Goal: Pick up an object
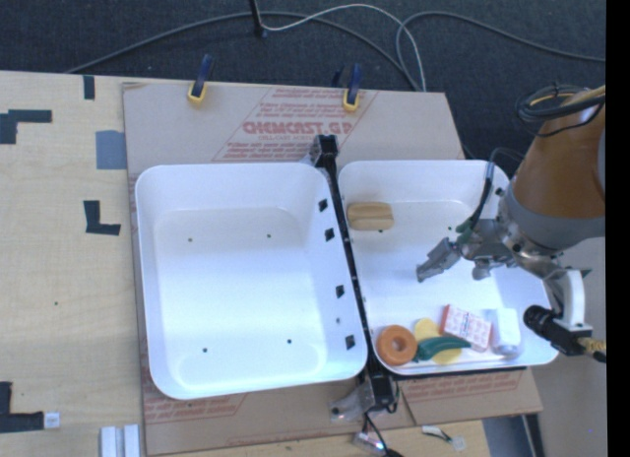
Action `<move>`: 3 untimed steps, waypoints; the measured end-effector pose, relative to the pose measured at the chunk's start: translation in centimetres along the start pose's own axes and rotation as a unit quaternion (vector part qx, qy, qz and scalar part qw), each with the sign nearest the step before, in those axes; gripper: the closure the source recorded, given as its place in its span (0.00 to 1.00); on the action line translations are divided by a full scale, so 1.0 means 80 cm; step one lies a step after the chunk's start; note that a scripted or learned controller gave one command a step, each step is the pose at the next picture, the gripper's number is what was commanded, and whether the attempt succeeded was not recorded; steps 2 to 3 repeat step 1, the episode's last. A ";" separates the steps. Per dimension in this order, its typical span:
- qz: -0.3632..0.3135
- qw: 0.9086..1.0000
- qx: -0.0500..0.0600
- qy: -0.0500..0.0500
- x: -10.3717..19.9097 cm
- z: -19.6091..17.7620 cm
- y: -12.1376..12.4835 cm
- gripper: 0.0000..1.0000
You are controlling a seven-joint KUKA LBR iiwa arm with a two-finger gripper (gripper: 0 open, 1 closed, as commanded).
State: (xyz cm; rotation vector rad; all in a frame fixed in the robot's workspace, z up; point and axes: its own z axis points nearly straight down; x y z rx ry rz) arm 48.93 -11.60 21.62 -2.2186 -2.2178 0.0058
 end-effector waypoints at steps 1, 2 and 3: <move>0.000 1.000 -0.003 0.000 0.000 -0.003 0.001 0.00; 0.000 1.000 -0.003 0.000 0.000 -0.003 0.001 0.00; 0.000 1.000 -0.003 0.000 0.000 -0.003 0.001 0.00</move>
